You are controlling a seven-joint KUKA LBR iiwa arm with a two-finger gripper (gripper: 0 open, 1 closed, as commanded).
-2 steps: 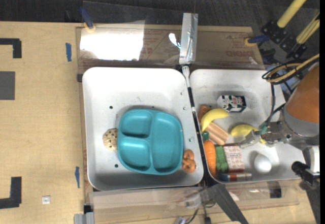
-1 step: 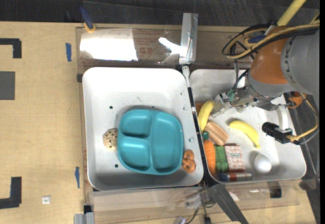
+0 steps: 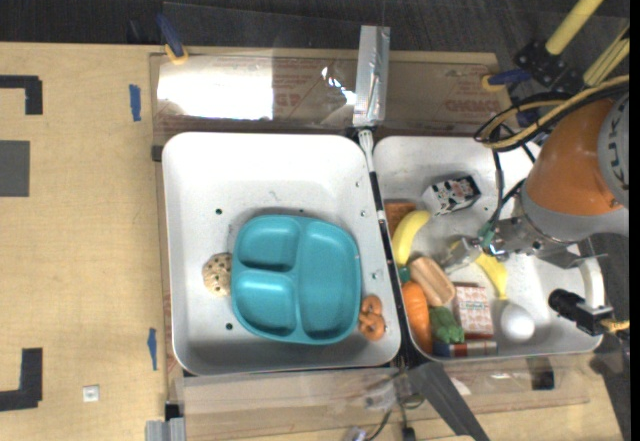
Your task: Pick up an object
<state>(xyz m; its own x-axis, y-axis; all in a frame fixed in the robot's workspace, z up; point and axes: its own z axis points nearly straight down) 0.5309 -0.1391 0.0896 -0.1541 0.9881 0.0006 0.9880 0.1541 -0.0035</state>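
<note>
The right bin (image 3: 470, 157) holds several toy foods: a yellow banana (image 3: 408, 234), a hot dog (image 3: 432, 281), a carrot (image 3: 416, 315), a smaller yellow piece (image 3: 492, 273), a white egg (image 3: 517, 323), a printed packet (image 3: 473, 309) and a black-and-white patterned item (image 3: 453, 192). My gripper (image 3: 466, 251) reaches in from the right and hangs low over the middle of this bin, between the banana, the hot dog and the smaller yellow piece. The wrist with its orange band (image 3: 570, 179) covers the bin's right side.
The left bin (image 3: 200, 169) holds a teal divided plate (image 3: 297, 277), with a cookie (image 3: 216, 273) at its left and a small orange pastry (image 3: 371, 317) at its right, by the wall between the bins. Cables (image 3: 520, 114) loop behind the arm.
</note>
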